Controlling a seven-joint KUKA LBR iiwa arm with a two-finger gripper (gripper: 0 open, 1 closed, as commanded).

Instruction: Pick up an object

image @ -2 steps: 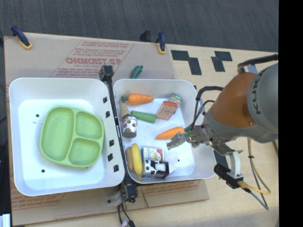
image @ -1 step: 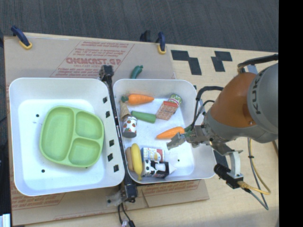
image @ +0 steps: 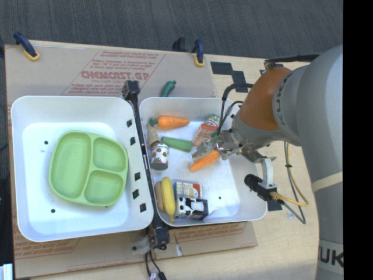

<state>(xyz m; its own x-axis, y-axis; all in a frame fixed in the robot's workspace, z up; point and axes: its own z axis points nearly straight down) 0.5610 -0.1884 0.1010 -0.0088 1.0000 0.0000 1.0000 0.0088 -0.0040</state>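
The right bin [image: 247, 206] holds several items. An orange carrot [image: 173, 121] lies near its far wall, with a green cucumber [image: 176, 143] just below it. A small can [image: 159, 155] stands by the left wall. A banana [image: 168, 196] and a cow-patterned carton [image: 191, 202] lie at the front. A second carrot [image: 204, 161] lies slanted mid-bin beside a printed packet [image: 207, 130]. My gripper [image: 211, 148] is low in the bin, right over the upper end of this second carrot and touching or nearly touching the packet. The wrist hides what is under it.
The left bin [image: 23, 156] holds a light green divided plate [image: 88, 168]. A green-handled object [image: 168, 87] lies on the cardboard behind the right bin. Blue clamps [image: 199, 51] grip the board's far edge. The arm's body and its cables [image: 294, 185] cover the bench on the right.
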